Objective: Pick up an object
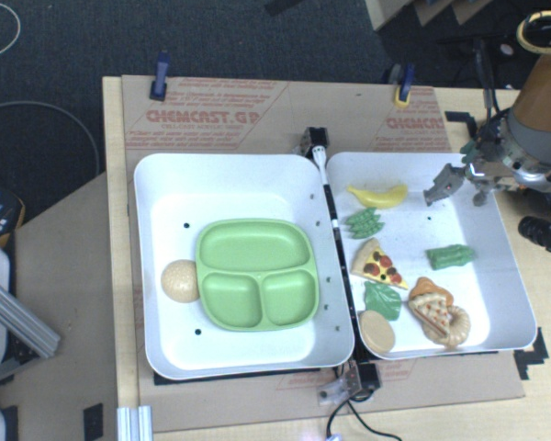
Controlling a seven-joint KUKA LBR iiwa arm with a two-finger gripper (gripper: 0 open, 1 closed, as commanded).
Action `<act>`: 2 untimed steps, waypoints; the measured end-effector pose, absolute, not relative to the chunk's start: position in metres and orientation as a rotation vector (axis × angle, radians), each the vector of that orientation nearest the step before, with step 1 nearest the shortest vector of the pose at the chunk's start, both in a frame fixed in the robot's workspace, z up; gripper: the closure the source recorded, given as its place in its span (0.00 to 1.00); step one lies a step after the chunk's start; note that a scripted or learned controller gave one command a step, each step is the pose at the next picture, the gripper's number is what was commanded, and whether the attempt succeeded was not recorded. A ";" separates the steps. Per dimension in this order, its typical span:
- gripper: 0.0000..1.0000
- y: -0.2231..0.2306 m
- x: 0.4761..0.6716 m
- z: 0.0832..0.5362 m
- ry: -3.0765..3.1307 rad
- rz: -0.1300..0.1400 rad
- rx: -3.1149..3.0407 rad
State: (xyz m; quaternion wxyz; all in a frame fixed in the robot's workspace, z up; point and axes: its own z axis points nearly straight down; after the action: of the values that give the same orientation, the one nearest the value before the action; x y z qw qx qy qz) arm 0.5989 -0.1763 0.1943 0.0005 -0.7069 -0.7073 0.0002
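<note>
My gripper (459, 189) hangs over the far right part of the right bin (496, 288), open, with nothing between its fingers. A yellow banana (378, 194) lies to its left, apart from it. Below it in the same bin lie a green leafy piece (364, 221), a pizza slice (377, 264), a dark green block (450, 256), a green leaf (383, 299), a pretzel-like pastry (438, 311) and a tan round cookie (378, 332).
The left bin (165, 200) holds a green divided plate (255, 273) with a beige round bun (179, 280) at its left side. A black divider clip (316, 141) sits between the bins at the back. Blue clamps hold the brown board's far edge.
</note>
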 end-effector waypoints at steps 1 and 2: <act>0.00 -0.208 0.566 0.103 -2.234 -0.012 -2.224; 0.00 -0.184 0.484 0.086 -2.215 0.003 -2.223</act>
State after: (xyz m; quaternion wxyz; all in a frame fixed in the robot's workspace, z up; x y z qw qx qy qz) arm 0.4841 -0.1836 0.0863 0.0020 -0.7084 -0.7058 0.0009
